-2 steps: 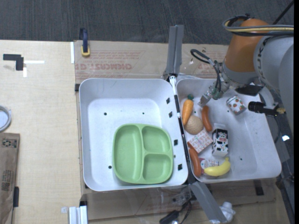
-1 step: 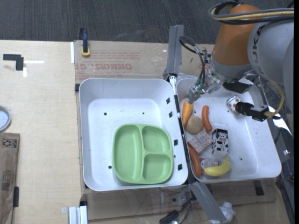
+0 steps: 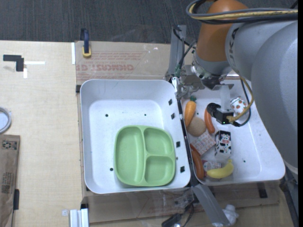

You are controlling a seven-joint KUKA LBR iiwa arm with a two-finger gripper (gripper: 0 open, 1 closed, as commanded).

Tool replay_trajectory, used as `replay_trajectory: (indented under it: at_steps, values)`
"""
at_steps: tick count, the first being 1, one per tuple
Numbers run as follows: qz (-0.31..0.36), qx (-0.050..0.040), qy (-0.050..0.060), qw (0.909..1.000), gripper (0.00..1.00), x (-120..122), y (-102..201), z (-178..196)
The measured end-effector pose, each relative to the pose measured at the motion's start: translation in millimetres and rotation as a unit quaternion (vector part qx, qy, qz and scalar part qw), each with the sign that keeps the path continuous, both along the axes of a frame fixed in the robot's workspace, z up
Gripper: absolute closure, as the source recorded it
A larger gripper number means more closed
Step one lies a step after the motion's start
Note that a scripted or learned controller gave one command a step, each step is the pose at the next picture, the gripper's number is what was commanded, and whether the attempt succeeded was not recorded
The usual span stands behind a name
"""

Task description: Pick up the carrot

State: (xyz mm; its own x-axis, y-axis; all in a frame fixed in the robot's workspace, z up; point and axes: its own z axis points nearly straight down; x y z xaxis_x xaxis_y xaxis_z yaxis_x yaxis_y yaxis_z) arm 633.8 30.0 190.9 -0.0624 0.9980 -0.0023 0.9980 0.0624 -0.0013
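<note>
Hand point(image 3: 190, 85) poised above tapered orange carrot point(image 3: 190, 112) near right white bin's point(image 3: 265, 148) back-left corner; finger spread impossible to tell. Best straddling the carrot's width, clear of the bin wall.

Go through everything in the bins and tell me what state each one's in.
Carrot: lying in the right bin, by its left wall, not gripped.
Pincer: just above the carrot's top end.
Green tray: upright in the left bin.
Banana: lying flat in the right bin.
</note>
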Motion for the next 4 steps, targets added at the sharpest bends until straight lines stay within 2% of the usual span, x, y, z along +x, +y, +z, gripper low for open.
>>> replay_trajectory:
  at_steps: [1,2,3,4]
  values:
    - [-0.073,-0.0002,0.0,0.9973,1.0,24.9,-53.3,3.2]
    - [-0.159,-0.0002,0.001,0.9873,1.0,6.7,14.3,-0.4]
    - [-0.35,-0.0009,0.0,0.9367,1.0,-14.5,-7.7,135.1]
    - [-0.27,-0.0005,0.001,0.9629,1.0,-39.0,-22.2,41.7]
